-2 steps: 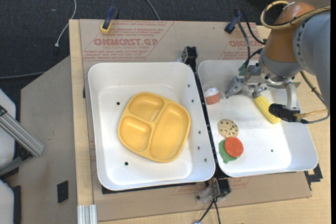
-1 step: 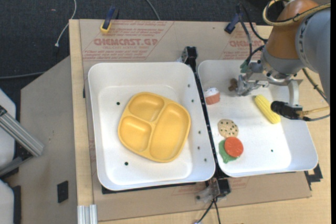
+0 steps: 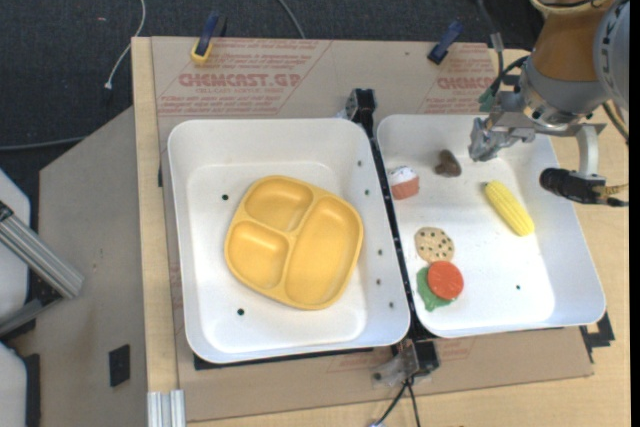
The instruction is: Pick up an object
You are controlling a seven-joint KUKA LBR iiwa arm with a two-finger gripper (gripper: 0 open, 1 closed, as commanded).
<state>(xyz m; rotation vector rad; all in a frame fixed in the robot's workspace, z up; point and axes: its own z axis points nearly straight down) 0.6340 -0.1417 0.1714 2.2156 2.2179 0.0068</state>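
The right bin (image 3: 560, 290) holds several small toys. A yellow corn cob (image 3: 508, 207) lies near its middle right. A dark brown lump (image 3: 447, 163) sits toward the back, and a red-and-white cupcake (image 3: 403, 182) rests by the left wall. A chocolate-chip cookie (image 3: 433, 243) lies above a red tomato with green leaves (image 3: 440, 283). My gripper (image 3: 483, 147) hangs over the back of the right bin, just right of the brown lump and behind the corn. Nothing shows between its tips.
The left bin (image 3: 200, 215) carries a yellow divided plate (image 3: 293, 241) in its middle. Blue clamps (image 3: 207, 37) (image 3: 446, 42) hold the cardboard base at the back. A black clip (image 3: 361, 103) sits between the bins at the rear.
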